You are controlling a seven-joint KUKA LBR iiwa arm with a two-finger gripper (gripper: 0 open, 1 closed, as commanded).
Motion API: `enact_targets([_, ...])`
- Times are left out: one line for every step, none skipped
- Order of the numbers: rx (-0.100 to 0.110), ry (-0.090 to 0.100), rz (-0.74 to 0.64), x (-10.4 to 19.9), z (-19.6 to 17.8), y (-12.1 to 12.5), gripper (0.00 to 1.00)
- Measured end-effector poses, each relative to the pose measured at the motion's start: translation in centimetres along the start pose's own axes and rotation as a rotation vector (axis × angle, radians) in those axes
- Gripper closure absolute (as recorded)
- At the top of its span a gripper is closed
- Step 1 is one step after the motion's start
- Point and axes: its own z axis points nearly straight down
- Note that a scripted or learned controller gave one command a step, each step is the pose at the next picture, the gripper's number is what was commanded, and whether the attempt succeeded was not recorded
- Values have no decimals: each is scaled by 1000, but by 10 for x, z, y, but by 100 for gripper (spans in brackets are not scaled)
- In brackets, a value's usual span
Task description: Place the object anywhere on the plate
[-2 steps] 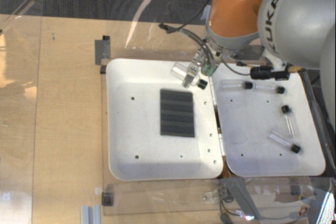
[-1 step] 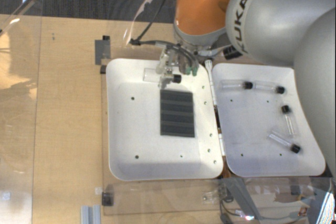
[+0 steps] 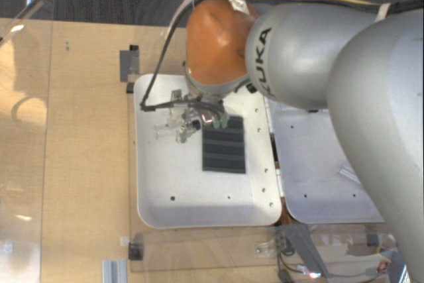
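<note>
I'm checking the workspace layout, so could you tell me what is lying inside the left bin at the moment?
Inside the left bin lies a dark ribbed rectangular plate, with the gripper hanging beside its upper left corner. The arm covers the bin's upper right part, so anything there is hidden.

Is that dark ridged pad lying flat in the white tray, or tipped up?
Flat. The dark ridged pad lies on the left tray's floor, its whole ribbed top visible, beside the tool.
</note>
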Motion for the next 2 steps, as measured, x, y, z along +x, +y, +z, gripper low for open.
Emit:
enact_targets([0, -6, -365, -52, -70, 8, 100])
enact_targets([1, -10, -156, -54, 40, 11, 100])
